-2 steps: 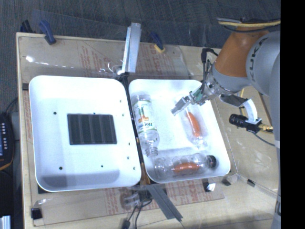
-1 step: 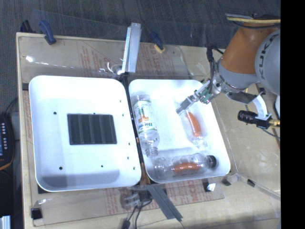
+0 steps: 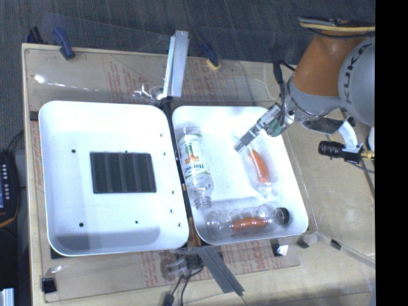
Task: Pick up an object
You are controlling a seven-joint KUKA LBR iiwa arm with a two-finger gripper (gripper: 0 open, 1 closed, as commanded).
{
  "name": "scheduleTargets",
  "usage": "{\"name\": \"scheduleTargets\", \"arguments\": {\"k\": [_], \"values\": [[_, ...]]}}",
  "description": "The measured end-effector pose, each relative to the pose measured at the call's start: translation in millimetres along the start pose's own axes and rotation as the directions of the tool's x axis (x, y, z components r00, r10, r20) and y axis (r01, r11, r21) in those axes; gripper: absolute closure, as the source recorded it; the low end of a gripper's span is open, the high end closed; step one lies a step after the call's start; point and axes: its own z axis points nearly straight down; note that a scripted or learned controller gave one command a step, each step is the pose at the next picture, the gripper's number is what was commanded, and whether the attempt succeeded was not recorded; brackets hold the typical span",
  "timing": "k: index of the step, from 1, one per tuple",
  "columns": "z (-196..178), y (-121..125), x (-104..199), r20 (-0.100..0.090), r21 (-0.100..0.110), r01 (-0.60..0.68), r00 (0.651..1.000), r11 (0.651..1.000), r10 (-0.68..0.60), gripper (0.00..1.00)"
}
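The right bin [image 3: 284, 146] holds three clear plastic bottles. One with a white label [image 3: 192, 164] lies along the bin's left wall. A second with an orange insert [image 3: 260, 167] lies at the right side. The third [image 3: 247, 220], also with orange inside and a dark cap, lies along the front wall. My gripper [image 3: 245, 141] reaches in from the upper right, slanting down to the left. Its tip hangs just above the far end of the right-hand orange bottle. Nothing is visibly held.
The left bin [image 3: 64, 132] has a dark ribbed rectangle [image 3: 123, 172] on its floor. A metal bar [image 3: 176, 62] stands at the back between the bins. Blue clamps [image 3: 62, 42] sit on the bench's far edge.
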Motion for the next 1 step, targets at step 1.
{"name": "scheduleTargets", "arguments": {"k": [1], "values": [[0.7, 7.7, -5.7, 0.002, -0.001, 0.137, 0.991, 0.991, -0.137, 0.0]]}}
